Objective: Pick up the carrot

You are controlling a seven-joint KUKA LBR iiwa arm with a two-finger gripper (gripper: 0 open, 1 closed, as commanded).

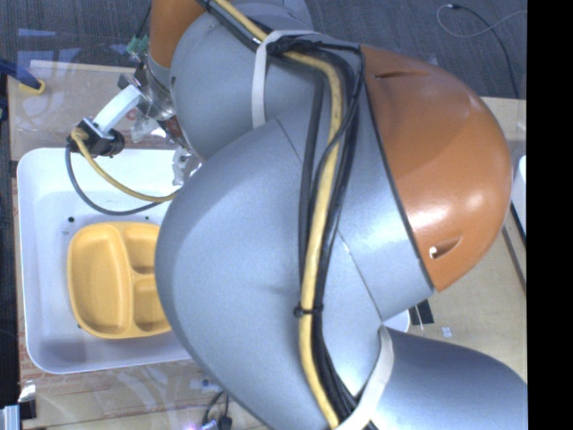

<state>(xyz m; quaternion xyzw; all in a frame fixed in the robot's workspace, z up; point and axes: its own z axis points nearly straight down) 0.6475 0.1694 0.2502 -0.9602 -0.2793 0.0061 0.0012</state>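
Observation:
The grey arm [295,240] looms large across the middle and right of the camera view and hides much of both bins. Its orange wrist band [183,7] is at the top. Below the band, the gripper [161,128] hangs over the far edge of the left white bin [40,240], with a white fitting and a black connector [98,137] sticking out to its left. A yellow cable [116,182] loops from there down over the bin floor.
A yellow divided tray [112,276] lies in the left bin, its right part under the arm. The wooden bench [54,106] runs beyond the bin's far wall. A strip of bench also appears at the right [488,330].

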